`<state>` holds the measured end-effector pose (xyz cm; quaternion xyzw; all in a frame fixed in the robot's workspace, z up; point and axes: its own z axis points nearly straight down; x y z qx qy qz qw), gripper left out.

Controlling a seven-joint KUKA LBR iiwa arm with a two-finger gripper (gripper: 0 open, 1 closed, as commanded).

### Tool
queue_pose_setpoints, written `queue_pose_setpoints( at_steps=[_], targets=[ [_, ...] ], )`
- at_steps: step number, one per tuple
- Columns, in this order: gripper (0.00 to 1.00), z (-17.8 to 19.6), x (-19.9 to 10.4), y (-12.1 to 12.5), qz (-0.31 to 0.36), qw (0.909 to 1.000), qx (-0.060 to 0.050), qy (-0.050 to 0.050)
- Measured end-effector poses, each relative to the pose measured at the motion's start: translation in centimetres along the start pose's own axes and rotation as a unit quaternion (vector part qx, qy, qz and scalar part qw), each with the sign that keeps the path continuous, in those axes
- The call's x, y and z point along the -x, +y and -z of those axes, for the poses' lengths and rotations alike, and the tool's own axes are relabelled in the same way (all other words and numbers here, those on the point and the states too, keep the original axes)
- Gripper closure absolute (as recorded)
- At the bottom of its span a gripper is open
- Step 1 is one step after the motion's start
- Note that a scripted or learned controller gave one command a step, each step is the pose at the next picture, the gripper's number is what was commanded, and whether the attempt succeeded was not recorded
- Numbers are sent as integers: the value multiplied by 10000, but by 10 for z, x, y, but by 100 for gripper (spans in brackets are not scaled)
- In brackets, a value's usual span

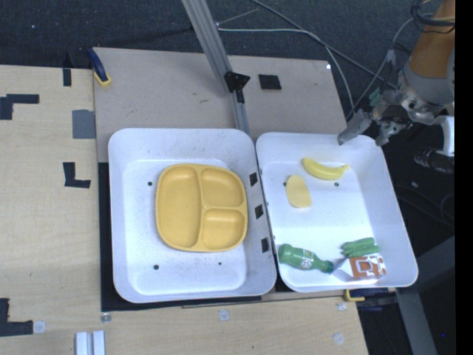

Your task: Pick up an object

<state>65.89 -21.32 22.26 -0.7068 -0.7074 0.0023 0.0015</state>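
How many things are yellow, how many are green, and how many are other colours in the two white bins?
Yellow: 3 (divided plate, banana, small flat piece)
Green: 2 (bottle, small green item)
Orange and white: 1 (packet)
Total: 6
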Motion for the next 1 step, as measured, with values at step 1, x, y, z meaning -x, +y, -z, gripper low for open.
queue_pose_setpoints(
  at_steps=[1],
  targets=[
    [0, -44, -2, 3, 8, 10000, 4, 0]
  ],
)
